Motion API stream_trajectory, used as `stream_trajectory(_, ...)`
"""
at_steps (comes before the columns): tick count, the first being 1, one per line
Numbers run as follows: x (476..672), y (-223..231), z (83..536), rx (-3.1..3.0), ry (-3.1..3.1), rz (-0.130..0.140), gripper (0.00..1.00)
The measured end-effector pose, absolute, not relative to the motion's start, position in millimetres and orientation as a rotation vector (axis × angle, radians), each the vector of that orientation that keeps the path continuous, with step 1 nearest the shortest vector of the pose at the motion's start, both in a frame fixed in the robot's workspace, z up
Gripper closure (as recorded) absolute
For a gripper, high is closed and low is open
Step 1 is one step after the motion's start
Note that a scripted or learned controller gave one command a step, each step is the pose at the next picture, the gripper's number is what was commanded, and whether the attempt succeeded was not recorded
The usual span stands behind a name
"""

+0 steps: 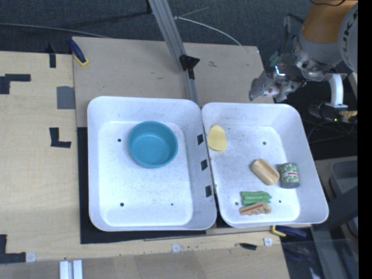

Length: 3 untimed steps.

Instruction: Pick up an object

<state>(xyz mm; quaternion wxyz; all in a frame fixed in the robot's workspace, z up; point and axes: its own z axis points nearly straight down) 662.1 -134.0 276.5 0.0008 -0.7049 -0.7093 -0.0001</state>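
Claw (268,89): up at the top right, above the far edge of the right bin; it holds nothing; I cannot tell if it is wide or narrow
Arm (325,22): grey with an orange band; comes in from the right
Left bin (99,173): white; has a blue bowl (152,144) in it, near the far side
Right bin (290,121): white; touches the left bin
Yellow thing (217,138): flat; in the right bin, near the left wall
Bun (264,171): tan; in the right bin, just beside the can (289,175)
Can: small, green; lies near the right wall
Green thing (256,197): near the front; touches an orange thing (254,208) below it
Desk (35,156): light wood, with black tape marks
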Motion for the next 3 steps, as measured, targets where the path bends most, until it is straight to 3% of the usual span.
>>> stream_trajectory(2,633.4,-37,256,-2.214,-2.225,0.003,1.00)
stream_trajectory(3,638.4,19,250,-2.212,-2.227,0.001,1.00)
